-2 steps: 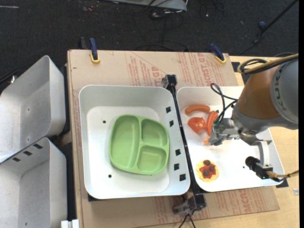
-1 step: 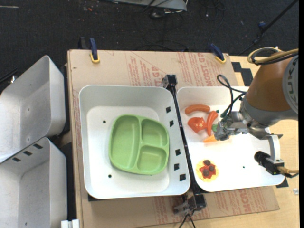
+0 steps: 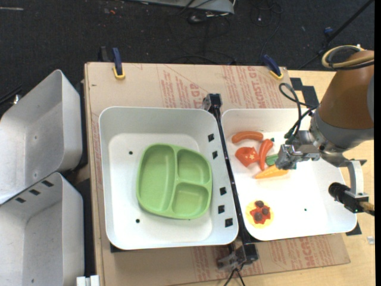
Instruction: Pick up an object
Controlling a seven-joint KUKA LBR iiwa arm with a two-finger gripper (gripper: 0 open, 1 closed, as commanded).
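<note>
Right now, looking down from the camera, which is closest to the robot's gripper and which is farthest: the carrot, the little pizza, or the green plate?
From the gripper in the right bin:
1. Carrot, just below the gripper.
2. Little pizza, lower down in the same bin, near its front.
3. Green plate, away in the left bin.

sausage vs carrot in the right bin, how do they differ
The sausage is reddish-brown; the carrot is orange with a pointed tip. The sausage lies near the bin's far side, apart from the gripper; the carrot lies nearer the camera, right under the gripper. The sausage curves gently; the carrot is straight and tapers. Both are small elongated toy foods lying flat in the right bin.
</note>
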